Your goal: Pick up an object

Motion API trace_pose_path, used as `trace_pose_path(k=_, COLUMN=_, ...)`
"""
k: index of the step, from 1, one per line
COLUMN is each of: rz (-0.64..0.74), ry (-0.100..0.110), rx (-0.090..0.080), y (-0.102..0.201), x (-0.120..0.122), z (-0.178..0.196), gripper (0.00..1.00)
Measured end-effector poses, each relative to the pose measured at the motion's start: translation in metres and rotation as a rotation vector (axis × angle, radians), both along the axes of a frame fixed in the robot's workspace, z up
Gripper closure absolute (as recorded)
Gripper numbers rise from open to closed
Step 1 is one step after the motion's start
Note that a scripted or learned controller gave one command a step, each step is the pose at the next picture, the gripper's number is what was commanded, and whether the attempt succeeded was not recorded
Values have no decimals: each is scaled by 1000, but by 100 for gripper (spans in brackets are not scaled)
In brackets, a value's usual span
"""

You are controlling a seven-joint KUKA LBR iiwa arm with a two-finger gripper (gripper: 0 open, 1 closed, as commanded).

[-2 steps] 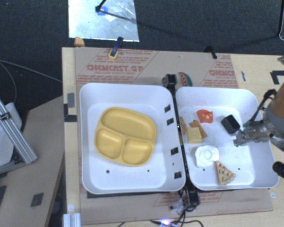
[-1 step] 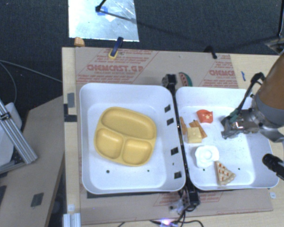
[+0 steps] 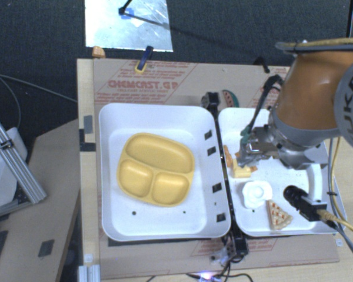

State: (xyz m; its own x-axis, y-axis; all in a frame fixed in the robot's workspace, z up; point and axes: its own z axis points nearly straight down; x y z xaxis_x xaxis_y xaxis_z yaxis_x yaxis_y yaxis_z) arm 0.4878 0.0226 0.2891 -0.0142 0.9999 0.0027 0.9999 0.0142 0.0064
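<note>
From the overhead camera view, two white bins sat side by side on the desk (image 3: 56,157). The left bin (image 3: 165,219) held a yellow plate (image 3: 155,169) with three compartments, lying flat near the middle. The grey and orange arm (image 3: 317,93) reached in from the right over the right bin (image 3: 235,122), with the hand (image 3: 246,156) low near that bin's left wall.

Whether the hand was open or closed could not be told (its tip was tangled in shadow and metal), and nothing could be seen held in it. Just below it lay a small yellow chunk (image 3: 242,171), with an orange strip (image 3: 227,155) beside it along the wall. Nearer the front edge lay a white round piece (image 3: 256,193) and, to its right, a tan wedge (image 3: 278,215), both apart from the hand.
</note>
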Motion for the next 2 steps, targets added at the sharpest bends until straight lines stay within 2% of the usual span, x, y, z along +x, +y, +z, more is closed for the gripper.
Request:
trace_pose_path(k=1, rz=-4, ry=1, rx=0, y=64, x=0, z=40, gripper=100)
trace_pose_path(k=2, rz=-15, ry=0, rx=-3, y=10, x=-1, z=109, gripper=100)
